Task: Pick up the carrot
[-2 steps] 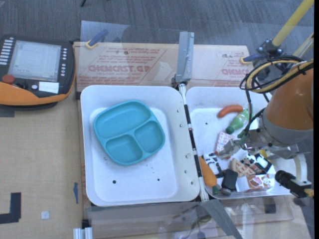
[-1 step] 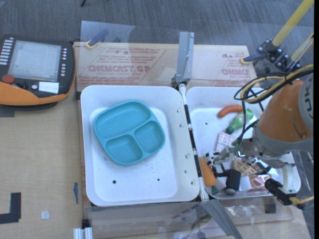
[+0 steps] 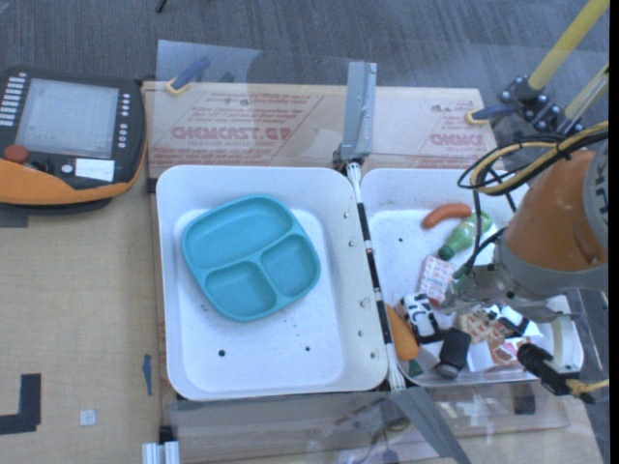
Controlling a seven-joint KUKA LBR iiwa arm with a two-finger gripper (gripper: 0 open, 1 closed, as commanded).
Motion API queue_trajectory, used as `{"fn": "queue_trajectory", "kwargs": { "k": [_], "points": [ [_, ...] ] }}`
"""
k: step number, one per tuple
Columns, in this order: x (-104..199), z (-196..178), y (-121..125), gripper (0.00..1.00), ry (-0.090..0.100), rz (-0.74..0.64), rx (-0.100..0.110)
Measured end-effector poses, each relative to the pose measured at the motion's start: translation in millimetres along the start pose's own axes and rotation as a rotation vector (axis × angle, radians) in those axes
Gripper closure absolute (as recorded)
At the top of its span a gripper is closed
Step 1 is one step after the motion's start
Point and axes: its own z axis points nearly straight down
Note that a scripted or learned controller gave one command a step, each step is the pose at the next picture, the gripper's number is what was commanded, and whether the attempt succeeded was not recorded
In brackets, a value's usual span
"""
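2 white bins point(image 3: 251, 380), cardboard bench point(image 3: 77, 298), grey carpet point(image 3: 387, 17)

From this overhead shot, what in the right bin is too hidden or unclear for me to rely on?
- Claw: whether it is open or shut is lost under the arm's wrist, camera view.
- Carrot: its lower end is crowded by clutter against the bin's left wall.
- Small packets: partly under the arm, labels too small to read.
- Right bin: its right side is covered by the arm.

Grey arm point(image 3: 561, 230) from the right, pincer point(image 3: 462, 309) low.
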Motion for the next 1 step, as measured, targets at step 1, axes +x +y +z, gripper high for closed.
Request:
{"fn": "queue_trajectory", "kwargs": {
  "k": [1],
  "points": [
    [-4.3,-2.6,1.6,0.00,-0.008,0.005,-0.008]
  ]
}}
